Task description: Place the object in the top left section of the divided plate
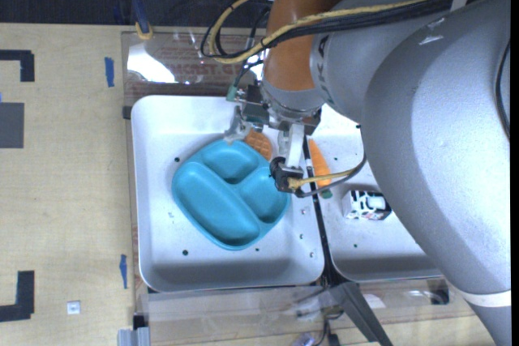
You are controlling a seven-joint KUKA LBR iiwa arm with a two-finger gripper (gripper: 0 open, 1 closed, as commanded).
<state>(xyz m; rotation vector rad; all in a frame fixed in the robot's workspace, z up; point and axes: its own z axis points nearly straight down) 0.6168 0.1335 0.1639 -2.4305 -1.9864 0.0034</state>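
Claw — grip not discernible — at divided plate's rim, orange object alongside; centre over top-left section before release.

Orange obj partly hidden by arm, itself cut off at rt.

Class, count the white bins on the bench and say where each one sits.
2. The left bin holds the blue divided plate. The right bin sits beside it, largely covered by the arm, which might hide anything further right.
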